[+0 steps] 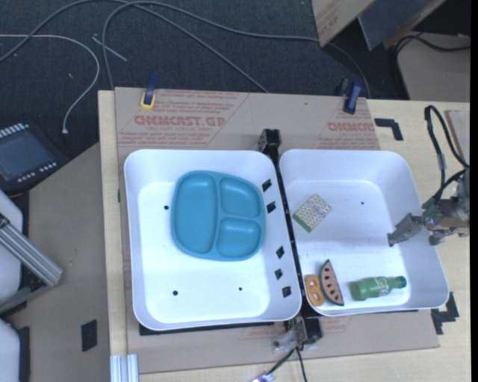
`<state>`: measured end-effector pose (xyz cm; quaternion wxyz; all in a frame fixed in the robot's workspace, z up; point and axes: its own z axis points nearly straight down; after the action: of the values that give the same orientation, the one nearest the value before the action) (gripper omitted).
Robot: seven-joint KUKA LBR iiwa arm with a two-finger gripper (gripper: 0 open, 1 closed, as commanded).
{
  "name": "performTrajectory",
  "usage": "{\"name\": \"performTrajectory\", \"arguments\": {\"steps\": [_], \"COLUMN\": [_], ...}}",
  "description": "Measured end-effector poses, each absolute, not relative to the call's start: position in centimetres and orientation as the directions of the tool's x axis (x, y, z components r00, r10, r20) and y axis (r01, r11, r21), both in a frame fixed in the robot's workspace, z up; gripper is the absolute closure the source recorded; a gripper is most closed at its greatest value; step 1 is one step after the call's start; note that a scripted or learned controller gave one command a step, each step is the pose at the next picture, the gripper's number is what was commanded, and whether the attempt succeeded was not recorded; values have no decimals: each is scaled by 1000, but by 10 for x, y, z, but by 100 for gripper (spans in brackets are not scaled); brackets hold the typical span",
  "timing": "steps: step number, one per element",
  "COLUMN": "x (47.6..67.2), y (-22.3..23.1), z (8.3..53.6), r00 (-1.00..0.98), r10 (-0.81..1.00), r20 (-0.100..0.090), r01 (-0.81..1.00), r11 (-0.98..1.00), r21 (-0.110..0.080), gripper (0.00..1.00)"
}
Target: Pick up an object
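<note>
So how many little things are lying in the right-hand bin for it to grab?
4: a patterned square packet near the bin's middle, and along the near edge an orange piece, a watermelon slice beside it, and a green bottle lying flat. Nothing looks hidden.

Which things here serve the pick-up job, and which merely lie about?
For the job: gripper; green bottle; watermelon slice toy; orange toy piece; patterned packet; blue divided plate.

Lying about: blue clamps; loose cables; cardboard box.
</note>
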<state>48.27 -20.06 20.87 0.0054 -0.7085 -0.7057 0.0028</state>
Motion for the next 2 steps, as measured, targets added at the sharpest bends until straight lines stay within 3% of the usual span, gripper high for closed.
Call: {"name": "performTrajectory", "arguments": {"steps": [1,2], "x": [486,483], "y": [-200,-205], "z": [214,152], "r00": [0,1], "r10": [1000,1000], "r20": [1,4], "r01": [1000,1000], "r11": [0,-1], "r21": [-1,-7], "gripper": [0,0]}}
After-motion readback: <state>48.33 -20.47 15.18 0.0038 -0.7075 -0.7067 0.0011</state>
